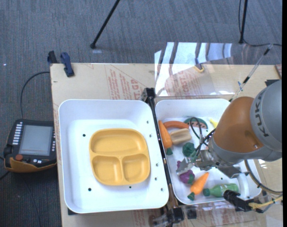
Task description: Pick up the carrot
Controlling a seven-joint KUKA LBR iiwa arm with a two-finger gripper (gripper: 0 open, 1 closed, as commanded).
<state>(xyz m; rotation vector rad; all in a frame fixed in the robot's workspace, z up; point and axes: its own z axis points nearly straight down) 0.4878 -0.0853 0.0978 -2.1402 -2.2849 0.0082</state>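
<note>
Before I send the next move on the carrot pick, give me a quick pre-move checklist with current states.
1. Carrot in sight, near the front of the right bin: ok.
2. Hand over the right bin: ok.
3. Hand centred on that carrot: not ok, it sits further back.
4. Carrot held: not ok, it lies in the bin.
5. Room around the carrot: not ok, purple vegetable and green bottle crowd it.
6. Second carrot at the left wall: ok.

"KUKA" lettering on the grey arm [271, 119]; red print on the bench board [120, 82] unreadable.
</note>
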